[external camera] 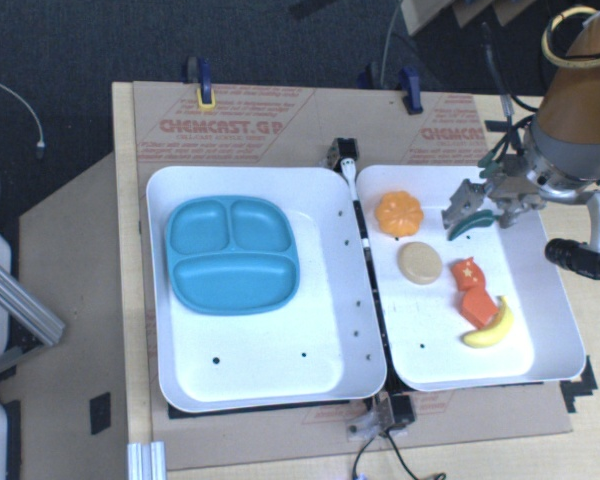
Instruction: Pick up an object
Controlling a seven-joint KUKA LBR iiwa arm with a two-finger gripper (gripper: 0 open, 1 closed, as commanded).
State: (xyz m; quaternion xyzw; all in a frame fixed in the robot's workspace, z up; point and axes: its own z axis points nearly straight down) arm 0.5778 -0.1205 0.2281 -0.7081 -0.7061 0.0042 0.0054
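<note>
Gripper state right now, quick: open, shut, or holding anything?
Gripper: cannot be told; it hangs low over the far side of the right bin, beside the orange, and a grasp cannot be made out.

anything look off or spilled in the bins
Nothing stands out. The blue plate lies flat in the left bin. The orange, beige disc, red piece and banana lie loose in the right bin, none spilled out.
</note>
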